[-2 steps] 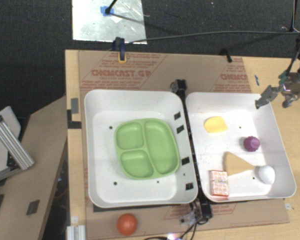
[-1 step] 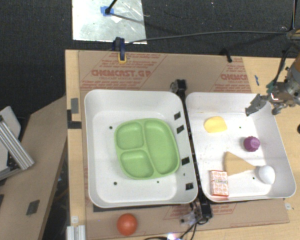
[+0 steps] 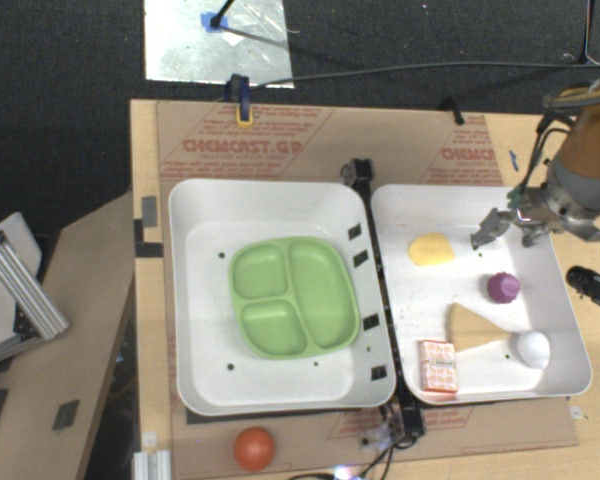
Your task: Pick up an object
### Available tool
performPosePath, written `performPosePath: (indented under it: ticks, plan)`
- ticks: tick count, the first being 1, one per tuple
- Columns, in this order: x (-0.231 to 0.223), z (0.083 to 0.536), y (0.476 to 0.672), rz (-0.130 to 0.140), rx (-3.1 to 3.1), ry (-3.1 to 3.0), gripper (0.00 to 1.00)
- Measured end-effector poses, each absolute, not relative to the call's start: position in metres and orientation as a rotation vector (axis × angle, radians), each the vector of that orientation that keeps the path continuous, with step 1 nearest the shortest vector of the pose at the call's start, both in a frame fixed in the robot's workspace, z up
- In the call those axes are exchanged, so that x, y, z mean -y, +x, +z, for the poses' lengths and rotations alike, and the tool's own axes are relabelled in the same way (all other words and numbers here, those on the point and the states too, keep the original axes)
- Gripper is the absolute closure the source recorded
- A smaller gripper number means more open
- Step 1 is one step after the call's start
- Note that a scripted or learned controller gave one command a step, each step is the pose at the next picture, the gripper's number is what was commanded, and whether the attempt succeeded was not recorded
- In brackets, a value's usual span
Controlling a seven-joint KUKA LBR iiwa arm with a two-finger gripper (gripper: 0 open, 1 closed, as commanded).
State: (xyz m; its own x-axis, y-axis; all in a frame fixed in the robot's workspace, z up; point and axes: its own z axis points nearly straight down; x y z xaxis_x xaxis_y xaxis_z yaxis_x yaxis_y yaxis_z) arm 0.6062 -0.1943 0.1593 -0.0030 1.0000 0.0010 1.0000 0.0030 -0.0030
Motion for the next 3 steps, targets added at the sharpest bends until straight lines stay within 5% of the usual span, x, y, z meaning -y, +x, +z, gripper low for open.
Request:
performPosePath:
  ticks: [1, 2, 3]
  plan:
    - [0.183, 0.106, 0.605, 0.001, 2.226, -2.213, 0.00]
    - [0.185, 0.120, 0.607, -0.004, 2.233, -2.217, 1.00]
    - [0.186, 0.170, 0.599, -0.005, 2.227, -2.224, 1.00]
